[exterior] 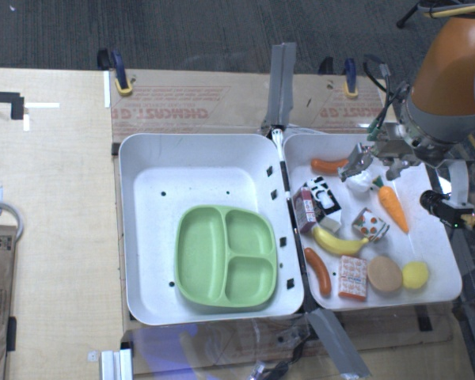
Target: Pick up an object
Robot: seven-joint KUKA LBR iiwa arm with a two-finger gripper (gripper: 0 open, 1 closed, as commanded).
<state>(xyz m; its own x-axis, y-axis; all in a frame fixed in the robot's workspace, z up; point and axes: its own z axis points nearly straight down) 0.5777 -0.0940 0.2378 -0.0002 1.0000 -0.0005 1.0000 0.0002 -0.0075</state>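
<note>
The right bin (pixel 447 236) holds several small items. Among them are an orange carrot (pixel 393 207), a banana (pixel 339 243), an orange sausage (pixel 328 165) and a red sausage (pixel 318 271). A white-and-red box (pixel 370 225) lies between the banana and the carrot. My gripper (pixel 377 167) hangs over the bin's far side, open, its fingers spread above a small white object (pixel 364 183). Nothing sits between the fingers. The carrot lies just to the front right of the gripper.
The left bin (pixel 142 212) carries a green divided plate (pixel 226 256). A black-and-white item (pixel 323 195) and a dark red packet (pixel 305 210) lie by the divider. A red-and-white packet (pixel 352 278), a brown round thing (pixel 384 275) and a yellow lemon (pixel 416 275) line the near edge.
</note>
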